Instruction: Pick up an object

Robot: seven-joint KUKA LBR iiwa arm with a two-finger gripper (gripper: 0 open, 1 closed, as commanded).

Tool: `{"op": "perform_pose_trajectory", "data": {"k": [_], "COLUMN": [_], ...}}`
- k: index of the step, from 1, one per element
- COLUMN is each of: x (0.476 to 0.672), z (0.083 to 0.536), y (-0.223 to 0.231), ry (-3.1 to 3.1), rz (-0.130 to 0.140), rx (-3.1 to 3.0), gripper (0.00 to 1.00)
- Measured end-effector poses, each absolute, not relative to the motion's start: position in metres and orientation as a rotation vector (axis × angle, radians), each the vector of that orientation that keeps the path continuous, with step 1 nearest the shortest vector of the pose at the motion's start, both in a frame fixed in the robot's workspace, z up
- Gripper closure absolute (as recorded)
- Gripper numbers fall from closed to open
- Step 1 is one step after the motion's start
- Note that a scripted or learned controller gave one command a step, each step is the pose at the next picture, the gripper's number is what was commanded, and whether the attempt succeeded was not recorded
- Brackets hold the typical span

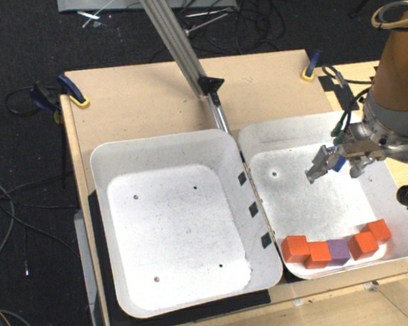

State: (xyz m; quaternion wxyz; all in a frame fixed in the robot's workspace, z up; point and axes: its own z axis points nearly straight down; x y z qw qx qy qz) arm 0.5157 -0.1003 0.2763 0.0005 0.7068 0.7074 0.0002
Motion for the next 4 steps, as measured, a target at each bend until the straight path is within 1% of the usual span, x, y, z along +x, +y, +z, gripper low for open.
{"op": "perform_pose_trajectory", "data": {"k": [1, 2, 3, 4], "x": [0.54, 0.647, 0.629, 0.631], "z": [0.261, 0.14, 0.093, 0.106], "y": [-0.2, -0.224, -0.224, -0.224], "ry": [2.211, 2.226, 2.223, 2.222], "rz": [-0.005, -0.003, -0.005, 0.0], "rx": [2.225, 2.219, 2.223, 2.215], "gripper": [0.0, 0.0, 0.0, 1.0]}}
